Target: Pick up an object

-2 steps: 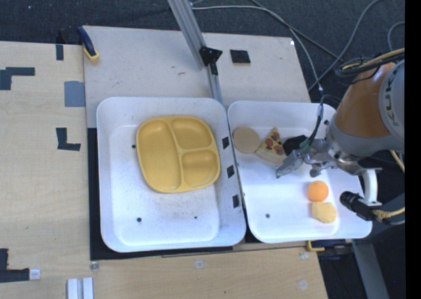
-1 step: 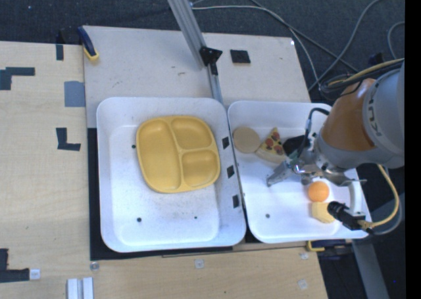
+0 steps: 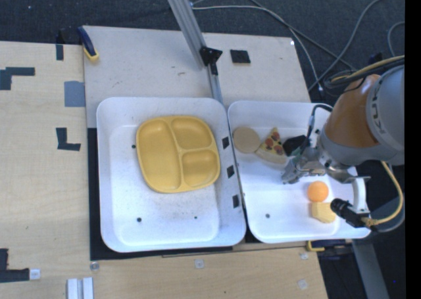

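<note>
Objects for picking lie in the right bin [image 3: 263, 222]: a pizza slice [image 3: 271, 147] with dark toppings near the bin's far left part, a round tan disc [image 3: 246, 139] touching it on the left, an orange ball [image 3: 318, 191] toward the near right, and a pale yellow block [image 3: 323, 212] just beside the ball, closer to the near rim. Down in this bin, the gripper [image 3: 290, 174] hangs between the pizza slice and the orange ball, its tip low over the white floor just beside the slice's near edge. Nothing shows between its fingers, and whether they are spread or closed I cannot tell from this angle. The grey arm with its orange band [image 3: 348, 120] reaches in from the right. In the left bin [image 3: 118, 225] rests a yellow divided plate [image 3: 177, 153] with three compartments.
</note>
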